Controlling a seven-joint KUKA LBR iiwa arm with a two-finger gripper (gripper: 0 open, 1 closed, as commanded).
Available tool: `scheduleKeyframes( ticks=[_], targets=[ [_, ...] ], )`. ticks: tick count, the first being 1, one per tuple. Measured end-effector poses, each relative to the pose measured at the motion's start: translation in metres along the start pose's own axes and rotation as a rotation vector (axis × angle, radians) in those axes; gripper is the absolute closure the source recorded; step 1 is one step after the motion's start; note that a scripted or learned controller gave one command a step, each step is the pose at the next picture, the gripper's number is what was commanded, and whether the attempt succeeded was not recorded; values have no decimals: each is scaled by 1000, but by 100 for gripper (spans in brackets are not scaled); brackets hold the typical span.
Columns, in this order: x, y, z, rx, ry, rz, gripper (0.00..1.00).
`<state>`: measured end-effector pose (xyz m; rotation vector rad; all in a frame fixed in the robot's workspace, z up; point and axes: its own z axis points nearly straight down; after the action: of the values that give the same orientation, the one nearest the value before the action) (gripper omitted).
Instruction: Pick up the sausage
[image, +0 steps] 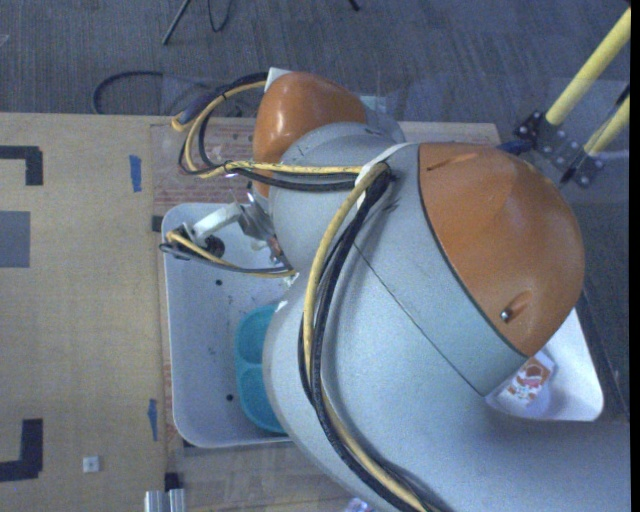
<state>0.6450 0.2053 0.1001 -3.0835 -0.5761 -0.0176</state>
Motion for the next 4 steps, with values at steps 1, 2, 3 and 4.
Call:
scheduleKeyframes(
  ticks=[1, 2, 3, 4],
  targets=[
    [0, 0, 0, 0, 0, 0, 0],
    [8, -15, 13, -2, -5, 75, 0],
    [-22, -32, -54, -10, 27, 15, 0],
    [-4, -25, -2, -1, 12, 167, 0]
  ],
)
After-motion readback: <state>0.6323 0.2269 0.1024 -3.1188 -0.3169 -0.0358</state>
